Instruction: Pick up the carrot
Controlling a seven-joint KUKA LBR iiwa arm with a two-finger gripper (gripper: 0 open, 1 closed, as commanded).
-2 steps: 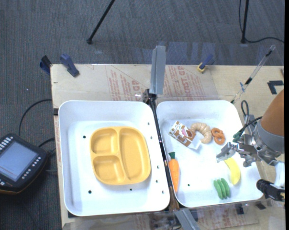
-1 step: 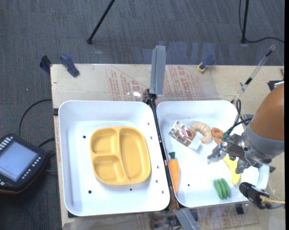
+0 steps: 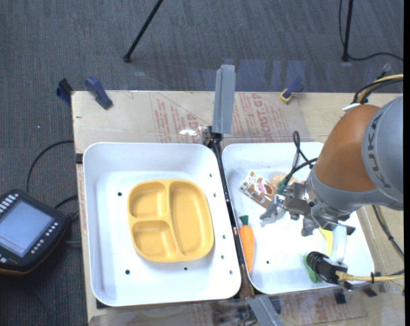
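Note:
The carrot point(image 3: 247, 244), orange with a green top, lies lengthwise against the left wall of the right bin point(image 3: 286, 282), near its front. My gripper point(image 3: 288, 220) hovers over the middle of that bin, to the right of the carrot and a little farther back. Its fingers point(image 3: 269, 214) are spread open with nothing between them. The grey and orange arm covers the bin's right side.
A yellow divided plate point(image 3: 170, 220) sits in the left bin point(image 3: 103, 182). In the right bin, a printed packet point(image 3: 258, 188) and a pale item point(image 3: 278, 179) lie behind the gripper. A yellow item point(image 3: 326, 238) and a green one point(image 3: 309, 264) lie at the front right, partly under the wrist.

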